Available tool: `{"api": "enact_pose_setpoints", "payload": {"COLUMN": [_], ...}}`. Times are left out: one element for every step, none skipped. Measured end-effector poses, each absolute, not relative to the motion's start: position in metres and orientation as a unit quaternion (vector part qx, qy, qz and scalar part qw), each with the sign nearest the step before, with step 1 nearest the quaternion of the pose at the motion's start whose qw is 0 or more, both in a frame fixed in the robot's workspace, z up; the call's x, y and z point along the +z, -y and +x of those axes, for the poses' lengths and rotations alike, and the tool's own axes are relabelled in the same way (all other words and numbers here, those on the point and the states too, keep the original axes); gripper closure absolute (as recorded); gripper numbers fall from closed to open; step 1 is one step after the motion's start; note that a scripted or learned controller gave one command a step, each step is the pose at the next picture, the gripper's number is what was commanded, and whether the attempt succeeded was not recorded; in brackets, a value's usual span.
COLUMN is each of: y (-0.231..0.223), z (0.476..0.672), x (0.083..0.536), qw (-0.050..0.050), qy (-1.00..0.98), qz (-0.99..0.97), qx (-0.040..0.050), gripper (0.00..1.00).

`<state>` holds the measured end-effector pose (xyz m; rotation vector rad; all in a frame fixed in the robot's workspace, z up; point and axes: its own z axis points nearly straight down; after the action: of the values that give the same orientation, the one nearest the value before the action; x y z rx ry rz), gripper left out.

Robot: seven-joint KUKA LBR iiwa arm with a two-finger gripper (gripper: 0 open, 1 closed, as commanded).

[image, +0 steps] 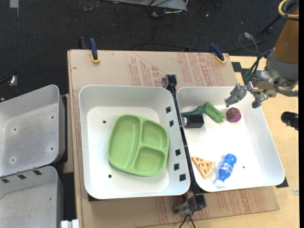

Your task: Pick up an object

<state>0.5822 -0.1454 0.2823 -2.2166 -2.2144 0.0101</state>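
Observation:
My gripper [247, 98] hangs open over the far right part of the right bin [259, 141], with nothing between its fingers. Just below and left of it lies a small purple round object [233, 114]. A green leafy vegetable toy [209, 111] lies beside that, next to a small black block [194, 121]. Near the front of the same bin rest an orange waffle-patterned slice [203, 166] and a blue bottle [226, 168].
The left bin [95, 103] holds a green divided plate [138, 145]. Black clips sit along the divider between the bins. Two white trays [28, 127] lie off the bench at the left. Clamps hold the board's far edge.

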Motion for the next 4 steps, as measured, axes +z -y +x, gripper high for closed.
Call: {"api": "enact_pose_setpoints", "payload": {"y": [0.145, 0.141, 0.139, 0.149], "z": [0.584, 0.590, 0.588, 0.585], "x": [0.288, 0.226, 0.162, 0.109], "qw": [0.000, 0.002, 0.003, 0.002], "qy": [0.708, 0.707, 0.707, 0.706], "qz": [-0.707, -0.707, -0.707, -0.708], "qx": [0.0002, 0.0016, 0.0020, 0.0015], "gripper": [0.00, 0.00, 0.00, 0.00]}}
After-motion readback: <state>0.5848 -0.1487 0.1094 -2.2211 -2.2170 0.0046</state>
